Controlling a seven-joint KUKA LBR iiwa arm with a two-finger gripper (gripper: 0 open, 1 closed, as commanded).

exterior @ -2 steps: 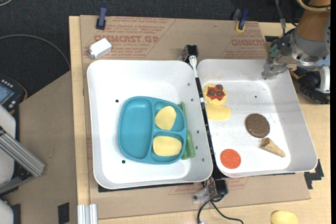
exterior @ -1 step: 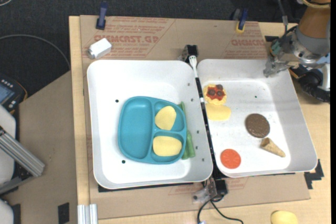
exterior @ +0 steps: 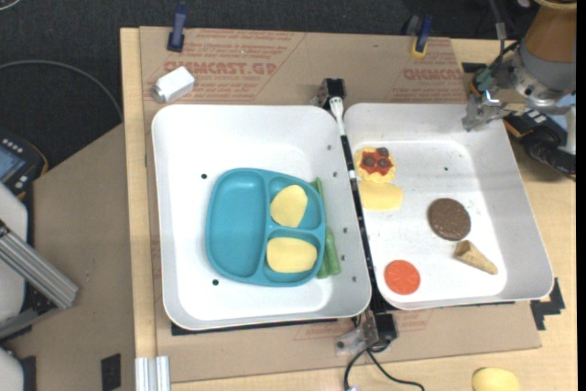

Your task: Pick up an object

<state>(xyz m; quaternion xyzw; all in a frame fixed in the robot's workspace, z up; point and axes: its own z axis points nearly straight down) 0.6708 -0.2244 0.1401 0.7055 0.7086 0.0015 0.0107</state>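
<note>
The gripper (exterior: 478, 108) is seen at the upper right of the frame, over the right bin's (exterior: 513, 197) far corner; its state cannot be told. A brown cookie (exterior: 450, 219) lies at centre right; the arm is cut off.

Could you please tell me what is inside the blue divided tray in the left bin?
The blue divided tray holds two yellow pieces in its two small right compartments. Its large left compartment shows bare blue. A green item lies along its right edge, partly hidden by the tray.
</note>
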